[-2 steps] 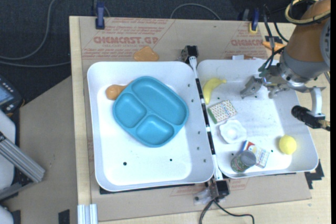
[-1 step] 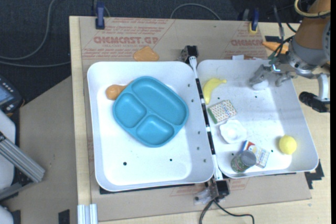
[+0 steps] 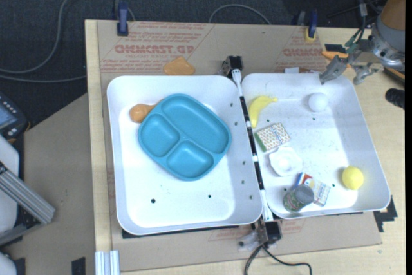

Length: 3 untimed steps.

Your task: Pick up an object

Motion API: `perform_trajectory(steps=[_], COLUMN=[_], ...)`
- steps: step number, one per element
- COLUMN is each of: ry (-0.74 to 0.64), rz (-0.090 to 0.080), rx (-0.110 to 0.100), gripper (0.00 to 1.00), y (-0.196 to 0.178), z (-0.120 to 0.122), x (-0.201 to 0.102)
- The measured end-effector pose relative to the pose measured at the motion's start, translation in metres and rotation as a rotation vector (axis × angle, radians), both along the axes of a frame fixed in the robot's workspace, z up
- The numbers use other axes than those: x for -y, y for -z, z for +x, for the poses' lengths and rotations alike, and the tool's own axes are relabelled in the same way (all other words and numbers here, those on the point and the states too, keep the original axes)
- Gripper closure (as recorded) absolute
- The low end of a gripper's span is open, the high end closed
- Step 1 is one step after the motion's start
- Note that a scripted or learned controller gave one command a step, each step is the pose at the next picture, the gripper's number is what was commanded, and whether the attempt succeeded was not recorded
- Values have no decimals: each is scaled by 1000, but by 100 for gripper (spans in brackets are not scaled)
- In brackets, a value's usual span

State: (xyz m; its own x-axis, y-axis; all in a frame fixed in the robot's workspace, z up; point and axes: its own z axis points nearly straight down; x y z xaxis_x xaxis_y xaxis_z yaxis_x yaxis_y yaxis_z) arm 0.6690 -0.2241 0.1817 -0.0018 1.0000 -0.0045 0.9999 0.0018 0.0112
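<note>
Divided plate (image 3: pixel 185 136) lies in left bin (image 3: pixel 129 190); can (image 3: pixel 296 198) in right bin (image 3: pixel 368 158).

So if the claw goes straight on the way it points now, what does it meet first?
Probably the right bin's top edge or floor, near the white ball. The claw points down; depth is unclear.
</note>
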Motion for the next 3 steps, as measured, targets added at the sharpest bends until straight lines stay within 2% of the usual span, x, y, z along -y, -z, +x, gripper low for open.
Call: perform_trajectory(steps=[1, 2, 3], ry=[-4, 1, -7], rz=[11, 2, 7], rx=[-22, -2, -42], gripper=[0, 0, 0], y=[69, 94, 97], z=[-59, -86, -11], x=[-84, -126, -112])
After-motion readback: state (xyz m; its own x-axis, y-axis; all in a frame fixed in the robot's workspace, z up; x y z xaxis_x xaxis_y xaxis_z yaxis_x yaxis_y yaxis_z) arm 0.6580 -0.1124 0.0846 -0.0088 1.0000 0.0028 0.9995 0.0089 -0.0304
